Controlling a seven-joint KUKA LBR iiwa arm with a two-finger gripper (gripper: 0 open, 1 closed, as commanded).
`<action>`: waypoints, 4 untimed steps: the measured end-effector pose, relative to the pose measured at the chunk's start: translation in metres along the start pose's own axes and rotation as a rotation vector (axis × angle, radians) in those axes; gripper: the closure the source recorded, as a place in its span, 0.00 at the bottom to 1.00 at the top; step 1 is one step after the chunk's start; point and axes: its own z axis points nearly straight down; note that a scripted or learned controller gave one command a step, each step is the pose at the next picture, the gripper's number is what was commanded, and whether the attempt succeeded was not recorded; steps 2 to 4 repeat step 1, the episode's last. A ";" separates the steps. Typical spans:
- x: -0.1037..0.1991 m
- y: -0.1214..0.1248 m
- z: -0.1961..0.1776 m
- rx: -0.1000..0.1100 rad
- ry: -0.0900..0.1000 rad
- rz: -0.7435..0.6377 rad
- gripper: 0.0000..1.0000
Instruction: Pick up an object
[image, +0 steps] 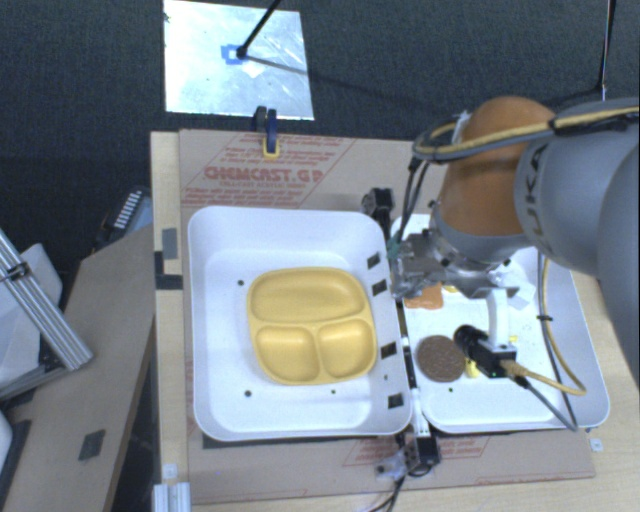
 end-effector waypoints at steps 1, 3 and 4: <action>0.059 0.017 -0.007 -0.002 0.000 0.000 1.00; 0.059 0.017 -0.007 -0.002 0.000 0.000 1.00; 0.059 0.017 -0.007 -0.002 0.000 0.000 1.00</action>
